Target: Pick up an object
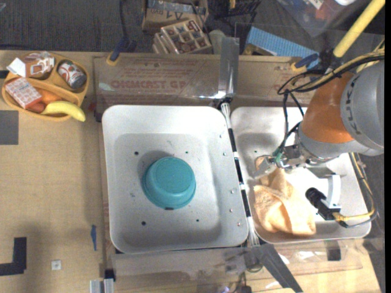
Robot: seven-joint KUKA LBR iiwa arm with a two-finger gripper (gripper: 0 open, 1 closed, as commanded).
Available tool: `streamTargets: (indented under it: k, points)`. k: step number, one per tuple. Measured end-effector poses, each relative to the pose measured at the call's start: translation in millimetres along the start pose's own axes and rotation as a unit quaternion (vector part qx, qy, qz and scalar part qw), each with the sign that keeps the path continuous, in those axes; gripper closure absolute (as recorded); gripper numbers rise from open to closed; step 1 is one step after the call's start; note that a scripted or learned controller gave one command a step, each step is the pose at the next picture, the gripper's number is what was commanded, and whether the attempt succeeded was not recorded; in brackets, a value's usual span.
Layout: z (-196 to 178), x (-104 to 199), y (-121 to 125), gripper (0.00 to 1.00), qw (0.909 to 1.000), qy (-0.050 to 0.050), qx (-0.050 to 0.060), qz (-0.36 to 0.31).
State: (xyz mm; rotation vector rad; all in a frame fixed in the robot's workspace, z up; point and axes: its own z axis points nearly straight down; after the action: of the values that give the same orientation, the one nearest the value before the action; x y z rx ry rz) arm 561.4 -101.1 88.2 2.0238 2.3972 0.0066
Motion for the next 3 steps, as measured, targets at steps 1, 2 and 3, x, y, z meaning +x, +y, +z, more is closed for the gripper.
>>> streamTargets:
  k: [1, 2, 3]
  points:
    - [0.0, 0.0, 0.0, 0.0, 1.0, 0.0, 0.0, 0.0]
    - [0.0, 0.0, 0.1, 0.0, 1.0, 0.0, 0.0, 0.0]
    - [0.0, 0.0, 0.1, 0.0, 1.0, 0.0, 0.0, 0.0]
